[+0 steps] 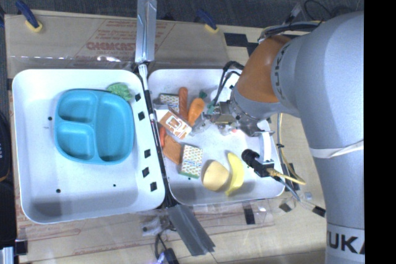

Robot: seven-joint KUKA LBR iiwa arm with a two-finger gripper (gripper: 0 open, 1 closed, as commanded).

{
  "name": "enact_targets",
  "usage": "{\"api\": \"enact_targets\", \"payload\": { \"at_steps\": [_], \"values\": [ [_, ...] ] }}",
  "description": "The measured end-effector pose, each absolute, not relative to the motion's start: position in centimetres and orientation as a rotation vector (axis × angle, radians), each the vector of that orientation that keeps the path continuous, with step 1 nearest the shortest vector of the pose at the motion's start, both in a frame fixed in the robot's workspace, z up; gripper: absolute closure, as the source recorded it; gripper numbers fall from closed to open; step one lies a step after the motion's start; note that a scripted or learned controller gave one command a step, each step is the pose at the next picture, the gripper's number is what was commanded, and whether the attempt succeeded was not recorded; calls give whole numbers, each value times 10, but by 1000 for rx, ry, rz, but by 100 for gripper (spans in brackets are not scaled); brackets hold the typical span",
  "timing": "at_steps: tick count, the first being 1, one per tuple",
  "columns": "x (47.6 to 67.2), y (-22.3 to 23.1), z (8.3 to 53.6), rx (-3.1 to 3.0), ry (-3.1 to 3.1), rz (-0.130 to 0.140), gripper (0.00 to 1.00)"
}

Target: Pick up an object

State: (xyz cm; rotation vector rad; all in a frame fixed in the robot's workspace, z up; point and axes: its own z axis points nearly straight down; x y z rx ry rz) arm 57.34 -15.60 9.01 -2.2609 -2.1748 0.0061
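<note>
My gripper (215, 112) hangs low over the middle of the right bin (207, 79), right beside the tip of an orange carrot (195, 109). Whether it touches the carrot is unclear. Left of the carrot lies a reddish-brown sausage (183, 99). An orange and white box (176, 127) sits below them. Toward the front are a patterned carton (191, 159), a pale yellow round fruit (214, 175) and a banana (236, 172) touching that fruit.
The left bin (37, 185) holds a blue divided plate (94, 125) and a green leafy item (122, 91) at its back right corner. A small grey packet (167, 99) lies by the divider. The arm's grey body covers the right bin's right side.
</note>
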Motion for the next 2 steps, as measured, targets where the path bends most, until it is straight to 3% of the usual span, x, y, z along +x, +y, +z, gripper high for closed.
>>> {"api": "enact_targets", "payload": {
  "at_steps": [1,2],
  "values": [
    [657,-121,91,-2289,-2148,2,0],
    [657,-158,138,-2368,-2062,1,0]
  ]
}}
